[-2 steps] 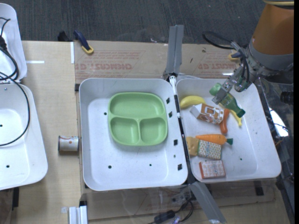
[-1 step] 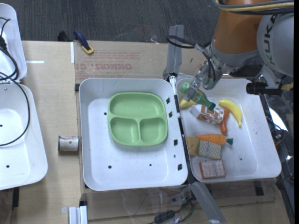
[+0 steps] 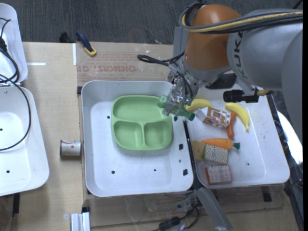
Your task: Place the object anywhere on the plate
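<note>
A light green divided plate point(image 3: 139, 121) lies in the left white bin point(image 3: 130, 177), toward its back. My gripper point(image 3: 174, 105) hangs at the plate's right rim, close to the wall between the two bins. A small dark green object point(image 3: 183, 112) shows at its tips, and the gripper looks shut on it. A short yellow piece point(image 3: 198, 104) lies just to the right of the gripper, in the right bin point(image 3: 260, 162).
The right bin also holds a banana point(image 3: 240, 113), a printed packet point(image 3: 215, 117), a carrot point(image 3: 219, 142), a patterned box point(image 3: 215, 154) and a reddish box point(image 3: 219, 173). A small can point(image 3: 70, 148) lies on the bench left of the bins. The arm's bulk looms over the back right.
</note>
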Robot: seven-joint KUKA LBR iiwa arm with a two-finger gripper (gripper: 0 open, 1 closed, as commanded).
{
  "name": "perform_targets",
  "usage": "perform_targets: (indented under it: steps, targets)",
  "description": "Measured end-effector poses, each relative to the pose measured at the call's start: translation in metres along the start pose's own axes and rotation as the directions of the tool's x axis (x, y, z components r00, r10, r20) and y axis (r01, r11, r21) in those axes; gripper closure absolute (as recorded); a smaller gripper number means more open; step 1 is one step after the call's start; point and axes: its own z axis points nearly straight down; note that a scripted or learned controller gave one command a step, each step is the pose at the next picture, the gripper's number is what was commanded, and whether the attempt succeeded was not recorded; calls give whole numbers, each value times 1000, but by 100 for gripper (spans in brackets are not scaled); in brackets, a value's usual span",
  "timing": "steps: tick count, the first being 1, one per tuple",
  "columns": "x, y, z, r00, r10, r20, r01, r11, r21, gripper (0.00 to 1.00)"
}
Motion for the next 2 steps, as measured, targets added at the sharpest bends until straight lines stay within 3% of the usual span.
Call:
perform_targets:
  steps: [1,2]
  targets:
    - [0,0,0,1000,0,0,0,1000,0,0]
    - [-41,-43,-90,992,123,3,-123,992,-1,0]
